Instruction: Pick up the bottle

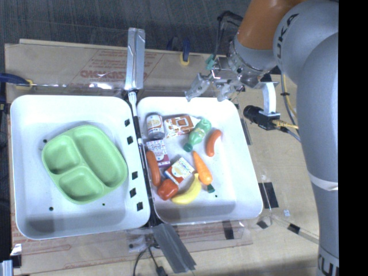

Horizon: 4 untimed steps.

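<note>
The bottle is green with a darker cap and lies tilted in the upper middle of the right bin, between a brown packet and an orange sausage. My gripper hangs above the far rim of the right bin, up and slightly right of the bottle and well apart from it. Its two pale fingers are spread open and hold nothing.
Several other toy foods crowd the right bin: a can, a carrot, a juice box, a banana and a red piece. A green divided plate lies in the left bin.
</note>
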Tool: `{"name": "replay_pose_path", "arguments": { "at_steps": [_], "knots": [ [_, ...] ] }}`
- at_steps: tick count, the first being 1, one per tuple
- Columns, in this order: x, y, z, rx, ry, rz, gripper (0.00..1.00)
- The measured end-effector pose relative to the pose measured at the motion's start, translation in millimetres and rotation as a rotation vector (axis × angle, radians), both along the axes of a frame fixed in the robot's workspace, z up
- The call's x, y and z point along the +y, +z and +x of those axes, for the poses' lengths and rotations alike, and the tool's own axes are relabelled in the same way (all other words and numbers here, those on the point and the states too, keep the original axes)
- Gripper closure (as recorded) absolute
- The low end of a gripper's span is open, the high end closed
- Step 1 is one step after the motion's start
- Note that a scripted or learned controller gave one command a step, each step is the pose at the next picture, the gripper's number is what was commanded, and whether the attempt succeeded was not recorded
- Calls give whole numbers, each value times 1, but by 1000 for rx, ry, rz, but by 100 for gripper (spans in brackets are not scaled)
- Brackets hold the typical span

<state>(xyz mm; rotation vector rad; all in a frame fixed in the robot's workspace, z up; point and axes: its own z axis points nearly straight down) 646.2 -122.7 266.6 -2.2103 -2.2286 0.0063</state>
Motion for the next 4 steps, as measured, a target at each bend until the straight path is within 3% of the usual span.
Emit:
{"name": "replay_pose_path", "arguments": {
  "at_steps": [1, 2, 3, 4],
  "knots": [
    [1, 10, 0, 2, 6, 1, 100],
    [5, -67, -63, 0, 157, 2, 100],
    [-35, -38, -170, -2, 393, 3, 100],
    [-62, 27, -169, -5, 410, 1, 100]
  ]
}}
